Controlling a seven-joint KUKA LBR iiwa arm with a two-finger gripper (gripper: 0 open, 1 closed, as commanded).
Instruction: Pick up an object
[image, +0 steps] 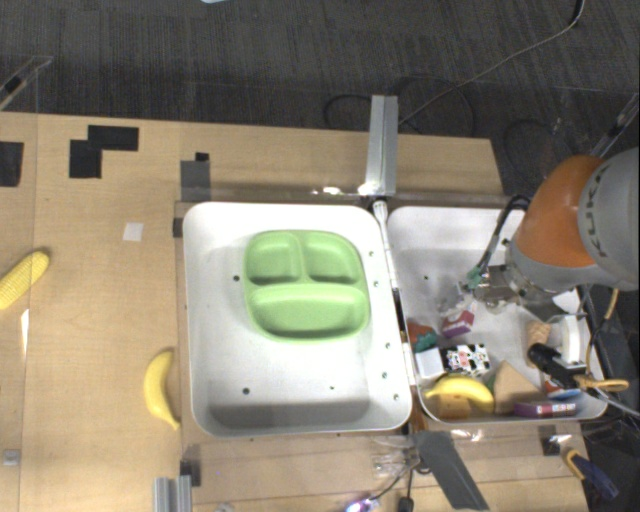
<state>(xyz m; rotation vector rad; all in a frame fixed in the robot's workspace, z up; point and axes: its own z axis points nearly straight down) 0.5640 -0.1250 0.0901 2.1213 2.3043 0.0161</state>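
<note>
The gripper (478, 285) was poised low in the right bin (440, 225); its grip state could not be told. Just below it lay a small purple block (458, 323), judged light and stiff, best pinched across its short sides.

Plenty of open floor is left in the upper half of the right bin (440, 232), easy to reach. The lower end is clogged by a yellow banana (462, 391), a patterned box (466, 358) and small bits packed close together. Most of the left bin (200, 330) is taken up by a green divided plate (305, 282)
</note>
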